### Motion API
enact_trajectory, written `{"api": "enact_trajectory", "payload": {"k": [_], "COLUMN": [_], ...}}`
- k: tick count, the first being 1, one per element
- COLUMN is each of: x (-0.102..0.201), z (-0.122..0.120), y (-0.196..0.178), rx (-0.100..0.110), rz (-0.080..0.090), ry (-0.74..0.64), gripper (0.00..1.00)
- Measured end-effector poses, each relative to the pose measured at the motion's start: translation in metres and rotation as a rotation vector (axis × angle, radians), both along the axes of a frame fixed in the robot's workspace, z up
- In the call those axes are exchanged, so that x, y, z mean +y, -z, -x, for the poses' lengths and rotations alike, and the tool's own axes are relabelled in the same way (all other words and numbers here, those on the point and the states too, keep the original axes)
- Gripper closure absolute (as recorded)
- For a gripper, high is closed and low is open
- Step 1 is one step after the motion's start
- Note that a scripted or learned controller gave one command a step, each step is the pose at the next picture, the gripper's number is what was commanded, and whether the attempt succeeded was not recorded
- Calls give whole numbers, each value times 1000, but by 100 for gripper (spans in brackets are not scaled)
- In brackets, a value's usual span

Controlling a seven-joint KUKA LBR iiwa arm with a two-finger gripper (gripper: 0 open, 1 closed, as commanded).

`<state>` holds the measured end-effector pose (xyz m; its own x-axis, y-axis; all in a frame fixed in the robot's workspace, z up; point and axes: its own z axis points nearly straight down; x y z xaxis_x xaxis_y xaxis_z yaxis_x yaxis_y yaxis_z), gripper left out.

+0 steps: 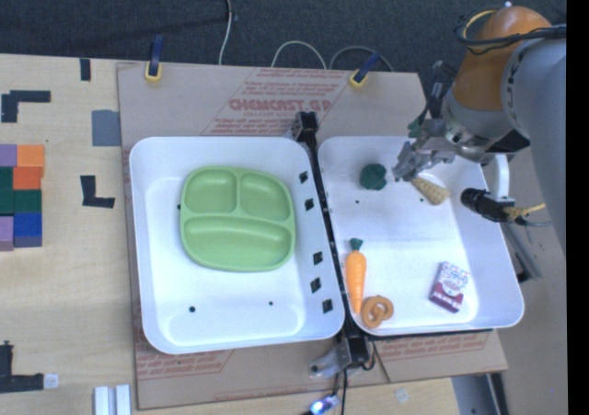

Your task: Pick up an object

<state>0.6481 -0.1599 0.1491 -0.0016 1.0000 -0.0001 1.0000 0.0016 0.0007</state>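
Observation:
In the right bin [479, 261] lie a dark green round object [373, 177], a tan cone-shaped piece [430, 190], an orange carrot [355, 272], a brown pretzel [375, 311] and a small maroon packet [448, 287]. My gripper [407, 167] hangs over the bin's far part, between the green object and the tan piece, close to both. Nothing shows between its fingers.
The left bin [161, 312] holds a green divided plate [237, 218]. Black clips [316, 206] line the divider between the bins. Coloured blocks [22, 197] sit on the bench at far left. The arm's orange band [497, 54] rises at the upper right.

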Motion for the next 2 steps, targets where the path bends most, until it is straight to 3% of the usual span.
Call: {"api": "enact_trajectory", "payload": {"k": [2], "x": [-3], "z": [-2], "y": [-95], "rx": [-2], "rz": [1], "ry": [0], "gripper": [100]}}
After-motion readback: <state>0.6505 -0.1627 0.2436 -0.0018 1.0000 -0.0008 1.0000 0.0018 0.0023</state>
